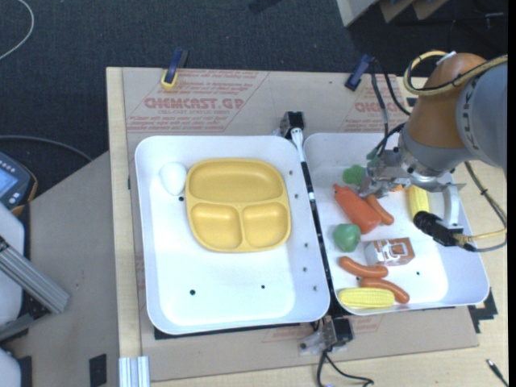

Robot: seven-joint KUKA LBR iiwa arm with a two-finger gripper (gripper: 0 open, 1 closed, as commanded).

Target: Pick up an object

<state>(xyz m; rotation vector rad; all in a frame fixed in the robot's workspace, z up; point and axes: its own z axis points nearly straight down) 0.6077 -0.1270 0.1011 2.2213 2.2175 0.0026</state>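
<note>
Roughly speaking, the table carries two white bins, and the pick belongs in the right one. Starting at the left: the left bin [161, 272] holds a yellow divided plate [238, 202] with a small white egg-shaped piece [172, 177] touching its left rim; neither lies near the arm. Across the divider, the right bin [472, 276] is crowded with toy food. A green piece [353, 175] sits toward the bin's far edge, an orange carrot [357, 207] lies slantwise just below it, and another green piece [347, 235] rests below that. Near the bin's front edge lie two sausages [364, 268], an ear of corn [365, 298] and a small printed packet [392, 251]. A second yellow corn [419, 201] lies on the right side.

The gripper [384, 179] hangs low over the bin's far part, just right of the carrot's upper end; whether it stands wide or narrow cannot be told from this angle, and nothing is visibly held.

The carrot looks like the nearest target. A good grasp would likely close across its narrow width, centred along the body, with care that the neighbouring green piece is not caught too. Its slant calls for matching wrist rotation before descending.
</note>
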